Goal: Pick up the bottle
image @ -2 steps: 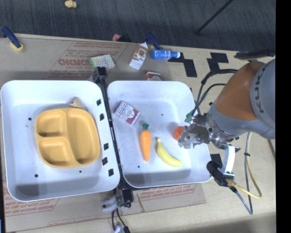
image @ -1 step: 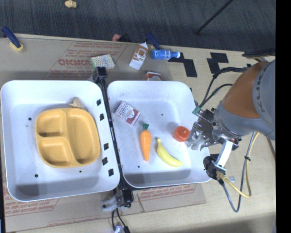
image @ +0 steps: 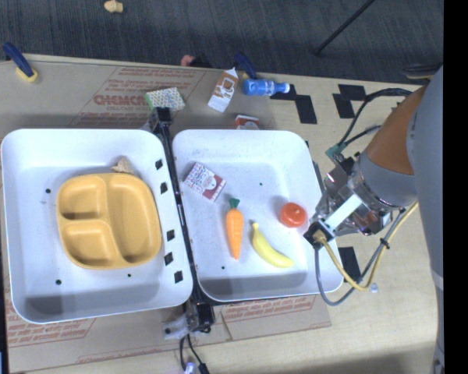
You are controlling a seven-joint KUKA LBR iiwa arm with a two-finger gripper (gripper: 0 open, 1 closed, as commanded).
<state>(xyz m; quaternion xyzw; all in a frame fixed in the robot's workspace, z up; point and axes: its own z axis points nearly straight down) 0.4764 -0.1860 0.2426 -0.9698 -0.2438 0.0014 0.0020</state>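
Note:
A small blue bottle (image: pixel 265 88) lies on its side on the bench, beyond the far rim of the right bin (image: pixel 249 139). My gripper (image: pixel 337 197) hangs over that bin's right rim, just right of a red tomato (image: pixel 293 214). It is far from the bottle and nothing shows in it. Inside the right bin lie a red-and-white carton (image: pixel 203 181), an orange carrot (image: pixel 234 231) and a yellow banana (image: pixel 269 248).
The left bin (image: pixel 23 154) holds a yellow divided plate (image: pixel 109 220). Behind the bins on the bench lie a small milk carton (image: pixel 223 90), a green patterned packet (image: pixel 165 98) and a small red box (image: pixel 246 121). Clamps sit at the back edge.

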